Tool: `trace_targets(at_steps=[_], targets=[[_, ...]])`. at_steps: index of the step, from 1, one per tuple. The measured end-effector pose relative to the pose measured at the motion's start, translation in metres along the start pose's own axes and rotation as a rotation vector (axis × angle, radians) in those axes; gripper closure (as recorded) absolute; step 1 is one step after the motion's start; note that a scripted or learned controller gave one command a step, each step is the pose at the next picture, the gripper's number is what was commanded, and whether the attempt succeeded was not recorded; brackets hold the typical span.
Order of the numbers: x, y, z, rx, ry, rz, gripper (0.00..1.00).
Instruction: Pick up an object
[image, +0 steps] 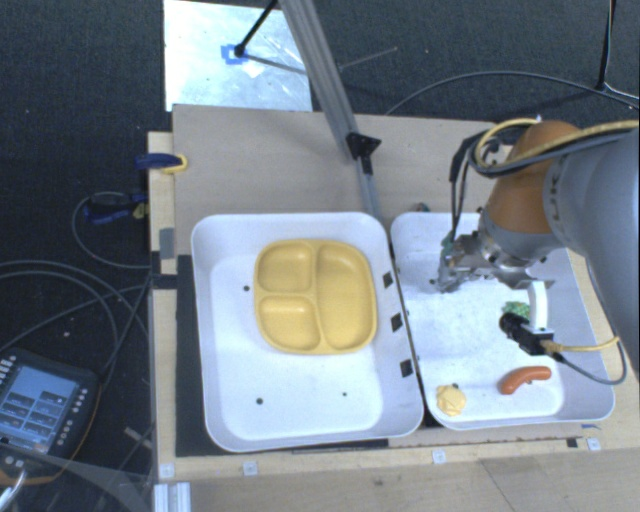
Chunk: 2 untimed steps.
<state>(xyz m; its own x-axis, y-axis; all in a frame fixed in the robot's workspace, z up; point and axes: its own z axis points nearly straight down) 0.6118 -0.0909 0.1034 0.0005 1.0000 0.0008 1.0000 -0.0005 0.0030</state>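
- hand (452, 268) hangs low over the right bin (425, 235), near its upper left; whether it holds anything, cannot tell.
- sausage (524, 379) and small yellow piece (451, 400) lie near that bin's front edge.
- yellow divided plate (314, 296) sits in the left bin (225, 330).

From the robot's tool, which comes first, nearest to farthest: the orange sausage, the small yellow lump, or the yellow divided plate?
Measured from the tool in the camera view:
1. Orange sausage, right bin, toward its front right.
2. Small yellow lump, right bin's front left corner, slightly farther.
3. Yellow divided plate, left bin, farthest by its middle.
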Motion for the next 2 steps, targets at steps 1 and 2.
trace_targets(at_steps=[1,2], targets=[[-0.004,-0.006,-0.059,-0.004,-0.002,0.000,1.00],[-0.007,-0.011,-0.105,-0.003,-0.001,-0.001,1.00]])
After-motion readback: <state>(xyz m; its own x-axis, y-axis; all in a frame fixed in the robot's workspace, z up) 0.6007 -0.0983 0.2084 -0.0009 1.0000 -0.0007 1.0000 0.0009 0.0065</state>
